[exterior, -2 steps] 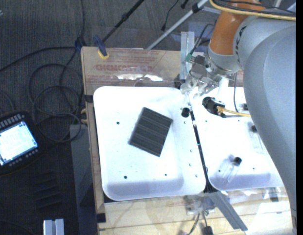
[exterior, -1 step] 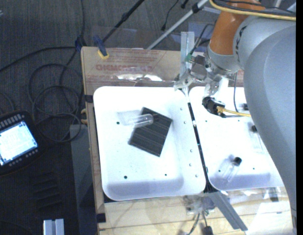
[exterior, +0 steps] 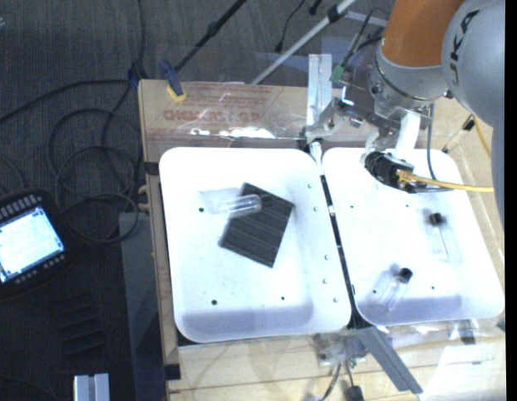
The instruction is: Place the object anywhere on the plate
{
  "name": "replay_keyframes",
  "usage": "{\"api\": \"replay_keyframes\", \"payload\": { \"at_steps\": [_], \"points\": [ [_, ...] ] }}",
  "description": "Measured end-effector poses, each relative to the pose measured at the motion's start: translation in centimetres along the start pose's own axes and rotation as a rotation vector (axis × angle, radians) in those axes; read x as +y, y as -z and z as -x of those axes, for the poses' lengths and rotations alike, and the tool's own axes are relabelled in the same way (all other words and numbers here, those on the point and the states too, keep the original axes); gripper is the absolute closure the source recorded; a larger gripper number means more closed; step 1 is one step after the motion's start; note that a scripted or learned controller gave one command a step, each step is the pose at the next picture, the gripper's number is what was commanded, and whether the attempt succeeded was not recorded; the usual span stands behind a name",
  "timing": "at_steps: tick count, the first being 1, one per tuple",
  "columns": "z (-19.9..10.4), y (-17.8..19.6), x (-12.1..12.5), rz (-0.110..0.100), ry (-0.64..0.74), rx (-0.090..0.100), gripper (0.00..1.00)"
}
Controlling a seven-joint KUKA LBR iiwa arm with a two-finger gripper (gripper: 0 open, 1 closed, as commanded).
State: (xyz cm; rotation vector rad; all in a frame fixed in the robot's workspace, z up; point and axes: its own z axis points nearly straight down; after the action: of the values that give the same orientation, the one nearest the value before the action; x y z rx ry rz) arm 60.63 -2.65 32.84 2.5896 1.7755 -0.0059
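Above far rim of right bin (exterior: 471,295), arm (exterior: 429,23) hanging

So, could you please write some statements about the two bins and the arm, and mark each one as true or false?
1. The black ridged plate lies in the left bin. True.
2. The right bin holds three small vials. False: it holds two, a capped vial towards its right wall and a second vial nearer the front.
3. A clear tube lies at the plate's far corner. True.
4. The gripper hangs directly over the plate. False: it is at the bins' far edge, where they meet.
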Motion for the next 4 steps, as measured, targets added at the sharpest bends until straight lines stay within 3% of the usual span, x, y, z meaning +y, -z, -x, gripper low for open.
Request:
{"api": "replay_keyframes", "payload": {
  "at_steps": [1, 2, 3, 4],
  "points": [
    [4.3, -0.9, 0.4, -0.002, -0.122, 0.0, 0.0],
    [9.1, -6.0, -0.5, -0.003, -0.108, 0.0, 0.0],
    [10.8, -11.0, -1.7, -0.003, -0.133, 0.001, 0.0],
    [17.5, -10.3, -6.4, -0.004, -0.117, 0.002, 0.0]
  ]
}}
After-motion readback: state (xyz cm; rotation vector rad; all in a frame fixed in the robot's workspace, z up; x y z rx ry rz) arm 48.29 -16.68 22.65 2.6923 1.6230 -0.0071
